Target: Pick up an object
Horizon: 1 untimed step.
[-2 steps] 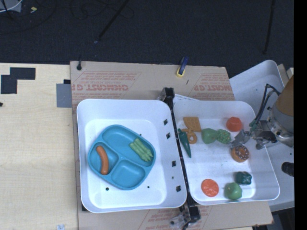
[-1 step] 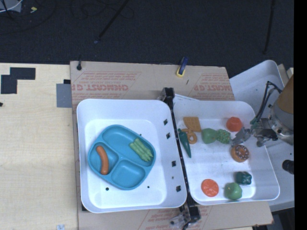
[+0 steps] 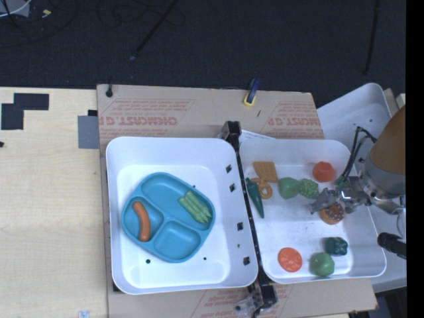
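Camera view: end effector (image 3: 329, 206) hangs low inside right bin (image 3: 301, 270).

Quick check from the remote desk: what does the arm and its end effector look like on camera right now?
The arm comes in from the right: a rounded brown-orange band above a grey wrist. Thin dark cables loop beside it. The end effector is a metallic grey assembly of small, angular parts.

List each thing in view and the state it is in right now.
gripper: low in the right bin, over a brownish item
blue tray: flat in the left bin
sausage: lying in the tray
green beans: lying in the tray
orange ball: loose, right bin
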Available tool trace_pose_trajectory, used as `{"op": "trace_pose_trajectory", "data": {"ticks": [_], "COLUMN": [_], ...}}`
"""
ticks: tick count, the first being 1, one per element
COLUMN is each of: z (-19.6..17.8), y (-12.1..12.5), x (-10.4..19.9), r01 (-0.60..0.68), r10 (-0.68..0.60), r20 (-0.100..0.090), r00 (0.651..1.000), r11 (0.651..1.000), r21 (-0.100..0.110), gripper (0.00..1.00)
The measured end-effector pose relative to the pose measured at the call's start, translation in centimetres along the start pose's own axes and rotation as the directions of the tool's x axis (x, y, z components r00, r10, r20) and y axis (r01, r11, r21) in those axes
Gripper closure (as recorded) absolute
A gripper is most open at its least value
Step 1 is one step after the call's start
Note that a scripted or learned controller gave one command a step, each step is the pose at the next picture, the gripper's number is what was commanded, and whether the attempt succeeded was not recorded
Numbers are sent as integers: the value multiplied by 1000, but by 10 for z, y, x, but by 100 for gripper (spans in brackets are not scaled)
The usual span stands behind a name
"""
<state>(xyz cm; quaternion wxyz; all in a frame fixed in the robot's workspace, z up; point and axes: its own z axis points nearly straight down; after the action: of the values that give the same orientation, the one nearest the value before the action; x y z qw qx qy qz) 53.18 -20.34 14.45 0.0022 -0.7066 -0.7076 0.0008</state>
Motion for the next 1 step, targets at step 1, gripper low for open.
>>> {"op": "trace_pose_trajectory", "data": {"ticks": [1], "z": [47], "y": [3], "x": [-3], "r01": [-2], "r10": [2], "r20": [14], "r00": [1000], "r11": [1000], "r21": [-15], "gripper": [0]}}
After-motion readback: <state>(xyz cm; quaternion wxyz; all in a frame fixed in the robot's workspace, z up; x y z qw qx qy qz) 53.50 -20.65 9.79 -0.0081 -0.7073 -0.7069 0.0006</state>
